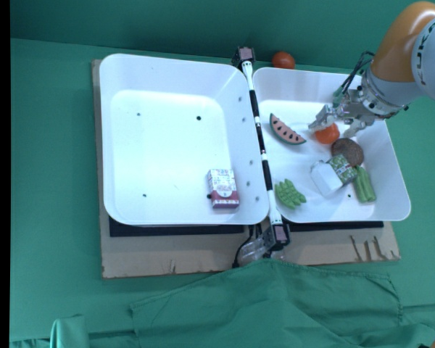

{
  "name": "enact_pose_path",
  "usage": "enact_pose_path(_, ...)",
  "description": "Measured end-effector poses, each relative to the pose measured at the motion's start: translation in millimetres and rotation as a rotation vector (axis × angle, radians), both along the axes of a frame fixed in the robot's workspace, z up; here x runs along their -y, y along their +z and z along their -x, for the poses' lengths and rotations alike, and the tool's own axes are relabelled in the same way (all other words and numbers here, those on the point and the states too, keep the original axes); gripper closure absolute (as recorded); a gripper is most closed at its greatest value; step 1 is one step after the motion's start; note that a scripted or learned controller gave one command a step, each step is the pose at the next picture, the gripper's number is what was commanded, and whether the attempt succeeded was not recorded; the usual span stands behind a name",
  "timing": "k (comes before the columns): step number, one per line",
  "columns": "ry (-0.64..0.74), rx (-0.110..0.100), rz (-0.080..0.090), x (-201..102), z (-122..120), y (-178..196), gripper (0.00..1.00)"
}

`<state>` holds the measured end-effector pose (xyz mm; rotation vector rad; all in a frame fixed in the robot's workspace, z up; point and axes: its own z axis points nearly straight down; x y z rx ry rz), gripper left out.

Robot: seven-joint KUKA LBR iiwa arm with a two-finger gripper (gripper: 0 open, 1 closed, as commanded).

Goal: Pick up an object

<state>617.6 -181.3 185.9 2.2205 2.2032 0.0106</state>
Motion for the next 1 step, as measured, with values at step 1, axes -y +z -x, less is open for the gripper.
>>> enact_pose_path(1, 0.001, 0.009, 0.005, -0.5, -2.6, 13.9, 1.00)
